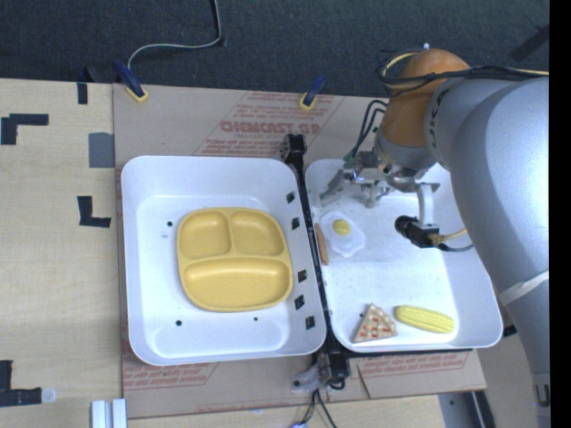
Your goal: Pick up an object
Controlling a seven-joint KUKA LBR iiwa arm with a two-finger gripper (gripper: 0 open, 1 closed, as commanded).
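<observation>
Grey arm (486,163) reaches from right over right bin (464,279) | tool (357,182) above fried egg (341,231) | tool state unclear

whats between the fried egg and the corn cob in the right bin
Bare white bin floor lies between the fried egg and the corn cob, seen in the camera view.

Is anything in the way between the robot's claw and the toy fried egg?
Nothing visible. The gripper hangs in the right bin just above the fried egg, with bare white floor between them.
</observation>
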